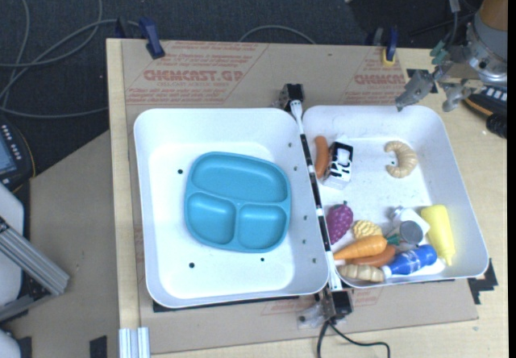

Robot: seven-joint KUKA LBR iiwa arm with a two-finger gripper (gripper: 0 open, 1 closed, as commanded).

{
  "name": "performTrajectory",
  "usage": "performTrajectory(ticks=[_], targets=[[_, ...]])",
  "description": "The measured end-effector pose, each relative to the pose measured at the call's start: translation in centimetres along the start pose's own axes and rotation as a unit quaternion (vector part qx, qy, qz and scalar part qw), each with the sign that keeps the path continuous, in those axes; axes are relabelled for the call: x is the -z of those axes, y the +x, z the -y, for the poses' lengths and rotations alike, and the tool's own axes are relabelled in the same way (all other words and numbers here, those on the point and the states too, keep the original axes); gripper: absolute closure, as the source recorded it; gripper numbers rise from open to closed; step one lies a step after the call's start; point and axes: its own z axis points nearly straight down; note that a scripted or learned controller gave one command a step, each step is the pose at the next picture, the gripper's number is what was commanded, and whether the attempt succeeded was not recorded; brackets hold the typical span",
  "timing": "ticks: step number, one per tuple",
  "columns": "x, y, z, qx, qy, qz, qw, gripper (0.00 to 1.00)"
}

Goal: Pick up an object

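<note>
The right bin [451,163] holds several toy items. A tan croissant [401,158] lies near its back, with an orange sausage [322,156] and a white-and-black block [340,164] by the left wall. At the front are purple grapes [339,222], a carrot [363,247], a grey can [409,230], a yellow piece [439,229] and a blue bottle [411,261]. My gripper [423,98] hovers over the bin's back right corner, above and behind the croissant. It is open with nothing between its fingers.
The left bin [153,187] holds a blue divided plate [236,201]. Clamps [150,35] sit on the bench's back edge. Cables run across the dark floor behind, and a metal rail [28,260] stands at the left.
</note>
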Motion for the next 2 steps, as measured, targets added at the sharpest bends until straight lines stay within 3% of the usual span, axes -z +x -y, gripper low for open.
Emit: performTrajectory(ticks=[1, 2], targets=[[-9.4, 7.1, 6.9, 0.002, 0.007, -0.003, 1.0000, 0.00], [-8.2, -2.3, -1.9, -0.002, -0.005, 0.004, 1.0000, 0.00]])
